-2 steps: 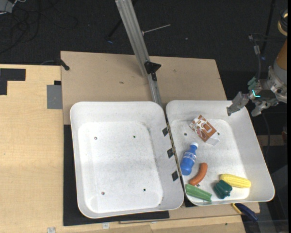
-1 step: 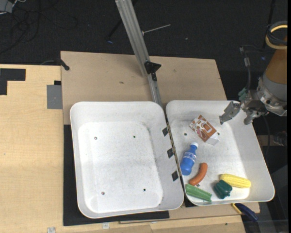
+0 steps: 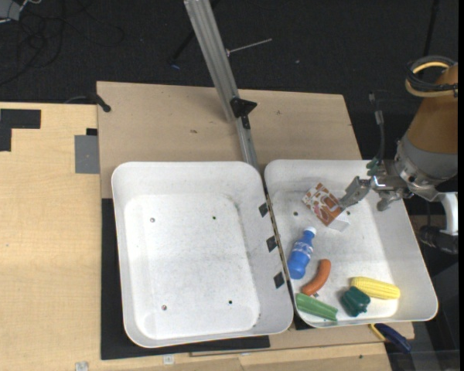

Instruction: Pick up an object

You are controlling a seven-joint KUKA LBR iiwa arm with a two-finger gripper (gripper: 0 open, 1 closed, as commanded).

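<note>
I have the gripper (image 3: pixel 354 195) over the right bin (image 3: pixel 417 284) beside the red-and-white packet (image 3: pixel 323 202), fingers apparently slightly apart and holding nothing, so I'd centre over it and descend straight before closing.

We look down at a slant from one fixed camera high above the counter (image 3: pixel 178 122), far enough to take in both white bins (image 3: pixel 139 178) side by side, with the arm (image 3: pixel 431 134) entering from the right.
</note>
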